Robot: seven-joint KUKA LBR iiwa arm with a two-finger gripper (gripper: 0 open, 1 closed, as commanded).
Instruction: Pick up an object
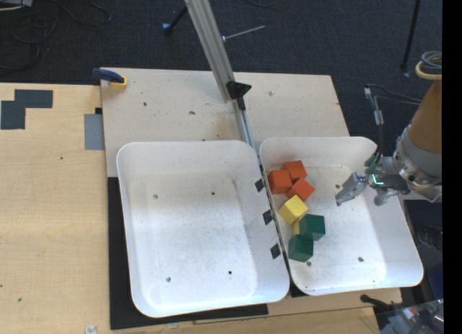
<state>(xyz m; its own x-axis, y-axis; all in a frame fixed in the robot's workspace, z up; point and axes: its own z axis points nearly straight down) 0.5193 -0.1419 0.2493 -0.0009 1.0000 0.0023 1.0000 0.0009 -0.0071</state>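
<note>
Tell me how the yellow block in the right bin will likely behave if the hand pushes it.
The yellow block looks rigid and flat-faced, so it should probably slide, not roll. It sits tight among the orange blocks and green blocks, so a push likely shifts them too. The hand is off to its right.

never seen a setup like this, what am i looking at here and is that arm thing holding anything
One camera looks down at a slant on a bench with two shallow white bins. The left bin sits beside the right bin, which holds small blocks along its left wall: orange blocks, a yellow block and green blocks. The robot arm reaches in from the right; its gripper hangs over the right bin, apart from the blocks, with nothing visible between its fingers.
</note>
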